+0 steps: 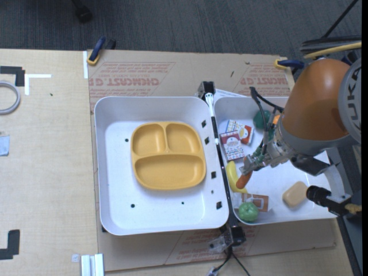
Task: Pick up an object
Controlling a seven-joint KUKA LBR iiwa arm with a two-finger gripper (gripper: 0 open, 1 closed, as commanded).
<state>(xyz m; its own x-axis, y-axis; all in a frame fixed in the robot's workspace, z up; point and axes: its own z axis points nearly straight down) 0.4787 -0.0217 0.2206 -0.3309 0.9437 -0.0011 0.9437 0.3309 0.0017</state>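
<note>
Matt yellow plastic plate (168, 155) in smooth white plastic bin (112, 171); cardboard sheet (144, 76) beneath.

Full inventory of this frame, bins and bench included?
left bin: 1, white, centre of view
divided plate: 1, yellow, in left bin
right bin: 1, white, beside left bin
snack packets: 2, red and white, right bin, far end
banana: 1, yellow, right bin by divider
green ball: 1, right bin, near corner
tan block: 1, right bin
cardboard: 1 sheet, brown, under bins
clamp: 1, blue and yellow, cardboard's far-left corner
arm: 1, orange band, over right bin
gripper: 1, low beside banana
</note>
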